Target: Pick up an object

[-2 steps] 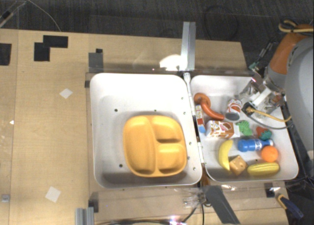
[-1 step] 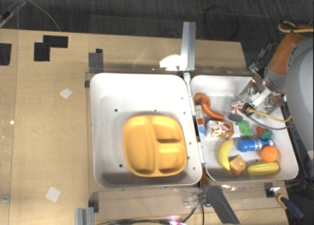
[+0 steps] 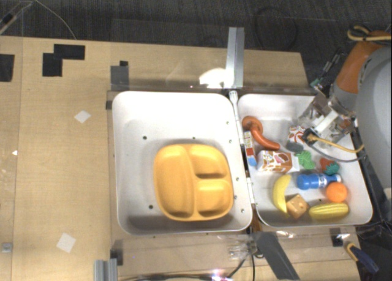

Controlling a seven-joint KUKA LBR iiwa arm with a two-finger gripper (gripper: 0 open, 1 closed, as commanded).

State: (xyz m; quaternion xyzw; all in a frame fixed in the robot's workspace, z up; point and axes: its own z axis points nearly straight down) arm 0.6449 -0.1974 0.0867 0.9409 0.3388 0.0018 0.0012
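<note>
Camera view: two white bins side by side on a wooden bench point(image 3: 55, 169). Left bin point(image 3: 131, 120) holds a yellow divided tray point(image 3: 193, 180), lying flat toward the bin's front half, three compartments facing up, nothing in them. Right bin point(image 3: 361, 203) holds a cluster of small items: orange-red sausage-shaped toy point(image 3: 260, 134) near the back-left, curved, close to the divider; a printed snack packet point(image 3: 274, 161) just in front of it; banana point(image 3: 281, 193) along the front-left, upright-ish curve; tan wooden cube point(image 3: 297, 206) touching the banana's lower end; yellow corn cob point(image 3: 329, 211) lying along the front wall just right of the cube; blue bottle point(image 3: 315, 180) lying on its side in the middle; orange ball point(image 3: 336, 192) just right of the bottle and above the corn; green piece point(image 3: 306, 160) and a small red piece point(image 3: 331, 167) behind the bottle, shapes too small to tell. Arm enters from the right, orange band point(image 3: 349, 74) at the upper right; gripper point(image 3: 312, 128) sits low over the back-right part of the right bin, near a small red-and-white item point(image 3: 296, 134) at its tip. Finger state: cannot tell, wrist hardware and a yellow cable point(image 3: 337, 146) clutter that area, and contact with any item isn't readable. Nothing visibly lifted; all items rest in the bin.
</note>
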